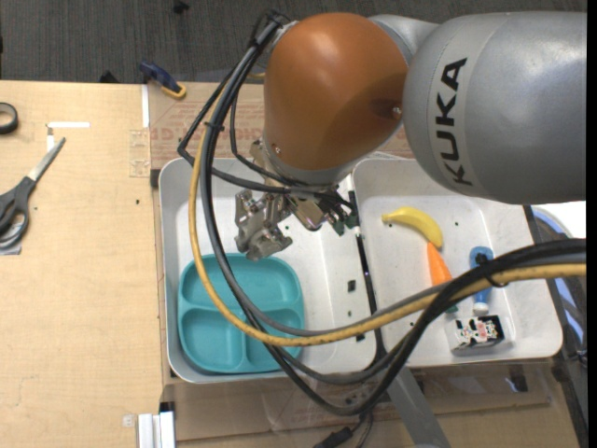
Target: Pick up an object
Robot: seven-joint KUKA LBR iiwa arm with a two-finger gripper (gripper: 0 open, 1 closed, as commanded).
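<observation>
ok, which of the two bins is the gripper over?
The left bin, the one holding the teal divided tray; the gripper hangs just above that tray's far edge.

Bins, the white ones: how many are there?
2. The left bin holds a teal tray, and the pincer hangs over it. The right bin holds a banana and a carrot. The arm hides part of both.
</observation>
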